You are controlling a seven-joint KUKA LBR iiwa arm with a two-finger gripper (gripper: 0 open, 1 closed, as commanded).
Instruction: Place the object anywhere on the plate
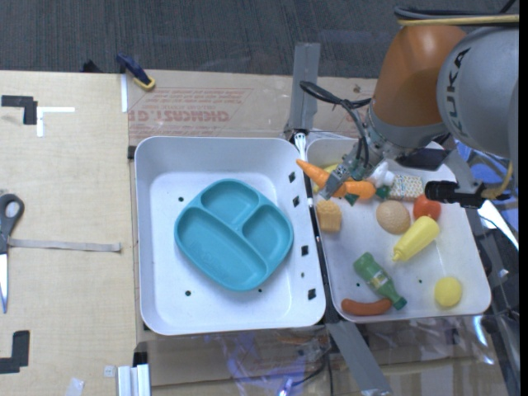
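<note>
Nearest the camera in the right bin (470, 304), a sausage (365, 307) and green bottle (379, 280). Left bin: blue plate (234, 233). Farther back, my gripper (340, 181) sits over the carrot (334, 180), long axis running left-right, tip pointing up-left; finger spread I cannot tell. "KUKA" partly readable on my arm (474, 73).

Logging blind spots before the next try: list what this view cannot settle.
- Gripper fingers: small and dark against the carrots, so grip unclear.
- Right bin far corner: covered by the arm.
- Scissors: cut off by the left edge.
- Plate: fully visible.
</note>
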